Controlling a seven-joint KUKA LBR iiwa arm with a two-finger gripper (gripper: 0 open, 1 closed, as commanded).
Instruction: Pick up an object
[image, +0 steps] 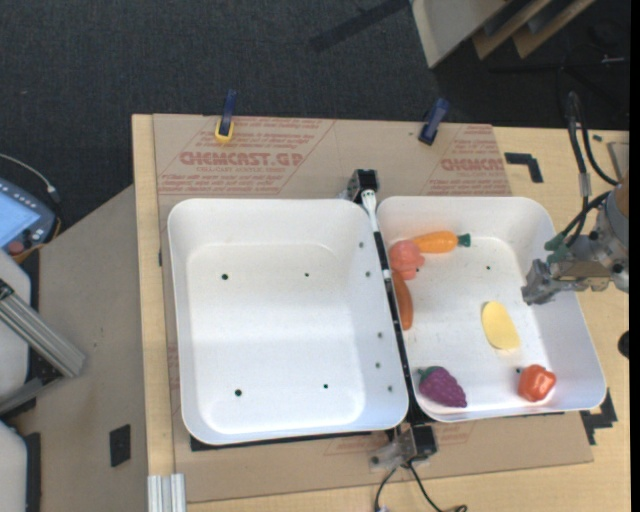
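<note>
Yellow piece (501, 327) is lying mid-floor in the right bin (480, 209), nearest my gripper (537, 284). Gripper is hanging over that bin's right rim, nothing in it; can't tell its open/closed state. Red pepper (537, 382) and purple grapes (441, 386) are sitting near the front edge, carrot (438, 241) near the back.

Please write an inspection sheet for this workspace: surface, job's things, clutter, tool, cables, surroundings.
Surface: cardboard sheet bearing left bin and right bin.
Job's things: in right bin, carrot, peach, orange stick-shaped item, yellow piece, purple grapes, red pepper.
Clutter: nothing seen.
Tool: tool over right bin's right rim, holding nothing visible.
Cables: cable at right; wires at front.
Surroundings: two clamps at back; dark floor.
</note>
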